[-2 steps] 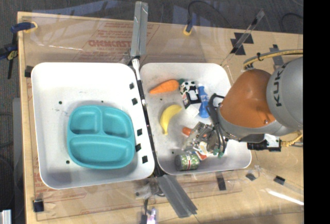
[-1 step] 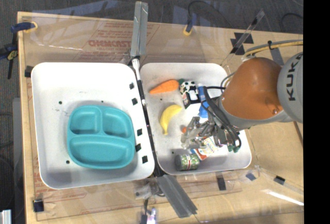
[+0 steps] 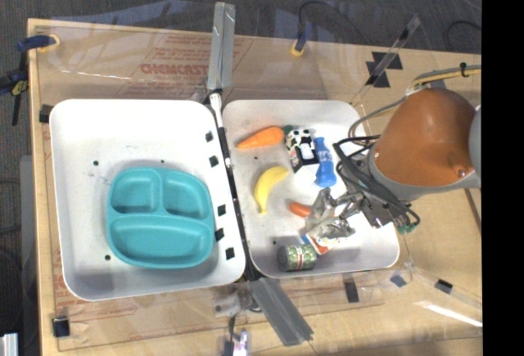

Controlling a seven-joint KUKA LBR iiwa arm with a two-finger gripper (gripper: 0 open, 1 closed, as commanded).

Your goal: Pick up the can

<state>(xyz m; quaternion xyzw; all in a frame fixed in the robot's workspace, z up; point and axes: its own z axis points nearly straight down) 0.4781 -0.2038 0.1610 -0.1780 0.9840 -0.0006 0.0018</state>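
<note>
The can point(image 3: 296, 257), green-labelled with a metal end, lies on its side near the front edge of the right bin point(image 3: 372, 252). My gripper point(image 3: 325, 230) hangs low over the same bin, just up and to the right of the can and not touching it. Its fingers look spread open, and I see nothing held between them. A small red and white item point(image 3: 318, 243) lies under the gripper, right beside the can. The orange band of the arm point(image 3: 426, 140) covers the bin's right side.
Also in the right bin are a carrot point(image 3: 262, 138), a banana point(image 3: 268, 187), a black and white toy point(image 3: 301, 146), a blue item point(image 3: 325, 166) and a small orange piece point(image 3: 300, 208). A teal divided plate point(image 3: 160, 217) lies in the left bin point(image 3: 74, 133).
</note>
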